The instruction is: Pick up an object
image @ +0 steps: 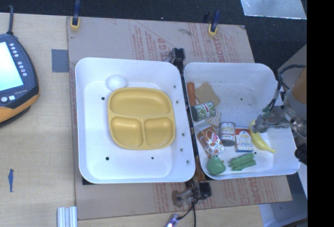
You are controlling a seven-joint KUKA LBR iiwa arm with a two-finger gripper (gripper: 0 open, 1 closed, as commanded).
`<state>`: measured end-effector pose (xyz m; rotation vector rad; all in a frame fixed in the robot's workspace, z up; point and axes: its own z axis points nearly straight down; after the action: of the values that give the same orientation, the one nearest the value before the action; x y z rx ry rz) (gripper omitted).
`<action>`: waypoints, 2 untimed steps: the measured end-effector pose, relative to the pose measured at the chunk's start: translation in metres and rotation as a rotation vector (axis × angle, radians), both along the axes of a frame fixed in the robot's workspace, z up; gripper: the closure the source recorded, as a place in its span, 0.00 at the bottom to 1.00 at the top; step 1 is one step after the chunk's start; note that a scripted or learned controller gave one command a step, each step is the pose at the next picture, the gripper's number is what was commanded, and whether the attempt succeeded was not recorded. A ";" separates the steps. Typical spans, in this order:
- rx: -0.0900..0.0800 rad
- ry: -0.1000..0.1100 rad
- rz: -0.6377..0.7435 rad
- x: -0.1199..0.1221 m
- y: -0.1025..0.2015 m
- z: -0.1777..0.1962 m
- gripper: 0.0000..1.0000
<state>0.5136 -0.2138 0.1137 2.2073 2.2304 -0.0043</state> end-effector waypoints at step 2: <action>-0.002 0.000 -0.006 -0.011 0.058 -0.021 0.00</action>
<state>0.5027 -0.1559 0.0927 2.2122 2.2229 -0.0069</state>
